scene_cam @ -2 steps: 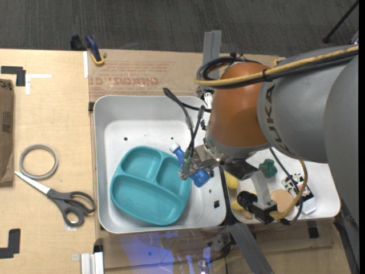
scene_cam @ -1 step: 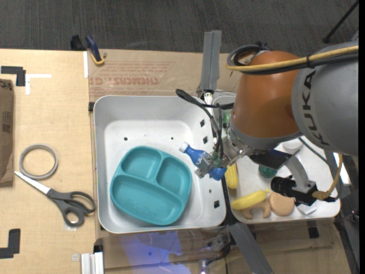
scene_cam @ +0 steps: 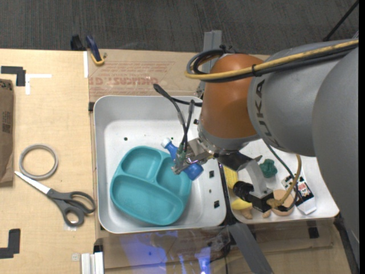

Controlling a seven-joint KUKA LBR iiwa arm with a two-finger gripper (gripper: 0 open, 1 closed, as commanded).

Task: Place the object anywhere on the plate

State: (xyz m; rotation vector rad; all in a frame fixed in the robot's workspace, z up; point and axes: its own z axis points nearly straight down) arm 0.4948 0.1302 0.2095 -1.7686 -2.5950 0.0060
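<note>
Arm (scene_cam: 274,101) hides right bin's (scene_cam: 319,210) contents; plate (scene_cam: 142,193) visible.

Grey arm (scene_cam: 308,104) entering from the right and extending toward the left, its orange band (scene_cam: 228,99) just above the wrist. The gripper (scene_cam: 183,163) points downward and to the left, with black cables looping along the wrist to the tool.

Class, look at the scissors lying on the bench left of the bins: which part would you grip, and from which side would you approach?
Grip the scissors from straight above at the pivot, where blades meet handles. They lie flat and diagonal, the closed blades pointing up-left, the grey loops down-right; close across the narrow width there. The tape roll sits just above the blades.
</note>
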